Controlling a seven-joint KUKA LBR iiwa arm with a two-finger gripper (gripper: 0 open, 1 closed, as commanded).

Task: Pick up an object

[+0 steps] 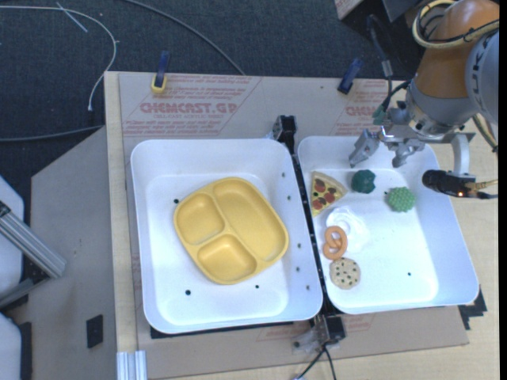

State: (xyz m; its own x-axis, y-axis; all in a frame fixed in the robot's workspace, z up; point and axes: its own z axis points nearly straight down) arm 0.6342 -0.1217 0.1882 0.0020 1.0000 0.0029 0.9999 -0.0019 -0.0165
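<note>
My gripper (383, 153) hangs open over the back of the right bin (444, 283), its two grey fingers spread with nothing between them. Just below it lies a dark green broccoli piece (364, 182). A lighter green broccoli piece (400, 199) sits to the right of that. A pizza slice (324, 191) rests by the bin's left wall. Further forward lie a pretzel (334, 241) on a small white lid (349, 226) and a chocolate-chip cookie (344, 273).
The left bin (158, 291) holds a yellow divided tray (230, 228). A black clamp (284, 127) sits at the back between the bins. Blue clips (162, 71) (349, 76) hold the cardboard base. A black part with an orange light (446, 183) juts in at the right.
</note>
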